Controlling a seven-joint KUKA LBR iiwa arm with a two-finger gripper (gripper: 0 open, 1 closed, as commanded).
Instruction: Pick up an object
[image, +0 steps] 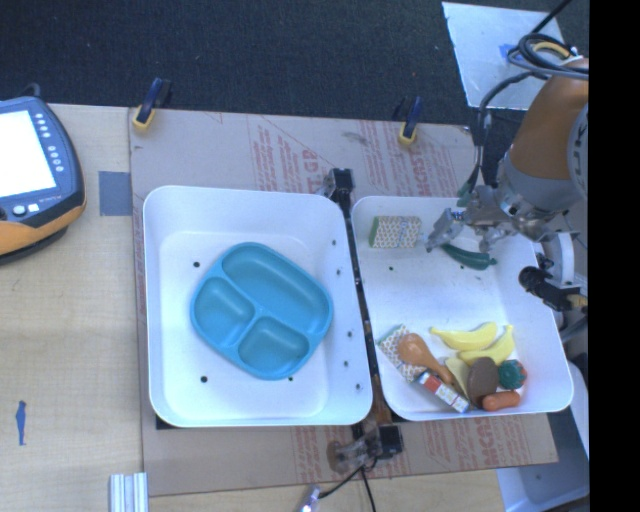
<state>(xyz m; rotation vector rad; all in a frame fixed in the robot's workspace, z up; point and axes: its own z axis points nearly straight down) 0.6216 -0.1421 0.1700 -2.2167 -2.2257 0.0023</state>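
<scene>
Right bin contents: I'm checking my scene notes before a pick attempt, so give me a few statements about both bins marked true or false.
1. The blue tray lies in the left bin. True.
2. The banana lies on the blue tray. False: it lies in the right bin, near that bin's front.
3. The gripper hangs over the right bin's far end. True.
4. The sponge sits by the wooden spoon. False: it sits apart, at the far end.
5. The tray has one compartment. False: it has three.
</scene>
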